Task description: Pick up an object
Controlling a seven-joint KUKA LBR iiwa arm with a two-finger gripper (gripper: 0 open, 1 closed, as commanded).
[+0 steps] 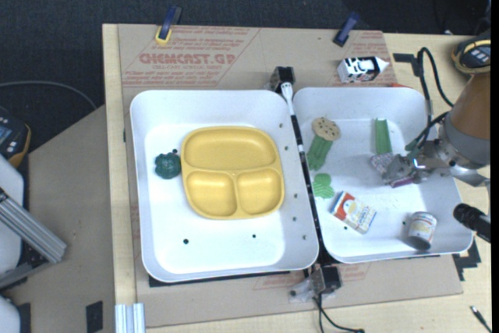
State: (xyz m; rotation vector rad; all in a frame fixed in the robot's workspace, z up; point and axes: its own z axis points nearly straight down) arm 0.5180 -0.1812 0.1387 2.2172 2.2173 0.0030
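The gripper (pixel 399 171) is low in the right bin (pixel 343 101), near its right edge. I cannot tell its state. A green stick (pixel 382 136) lies just beside; the gripper may push it away and miss.

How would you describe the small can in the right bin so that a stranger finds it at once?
Start at the right white bin and go to its front right corner, nearest the arm. The small can lies there on its side, to the right of the red and white carton. It is the only round, metallic thing in that bin.
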